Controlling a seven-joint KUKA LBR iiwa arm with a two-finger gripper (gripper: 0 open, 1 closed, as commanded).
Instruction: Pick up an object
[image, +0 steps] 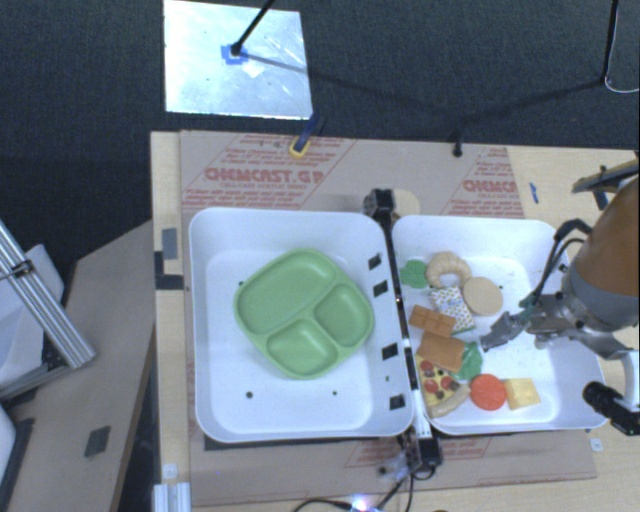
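The gripper is hanging low inside the right bin, reaching in from the right edge of the worktop. I cannot tell how it is set, because it is small and dark in the camera view. Nothing is showing in its grasp, so I am judging that the pick is not done yet.

All the toy food is lying in the half of the right bin next to the divider, and this is probably why the gripper is pointing that way. The nearest things to its tip are the round beige cookie, just beside it toward the far edge, and the orange bread piece, toward the divider. A bagel and a green round piece are lying toward the far edge, a cracker is sitting in the middle, and a pizza slice, a red tomato and a yellow cheese cube are lying near the front edge. Several of them are touching, so a clean grasp may be difficult.

The left bin is carrying a green divided plate, lying flat.

The brown sheet under the bins is showing the red printed word "CHEMCAST GP", repeated and upside down.
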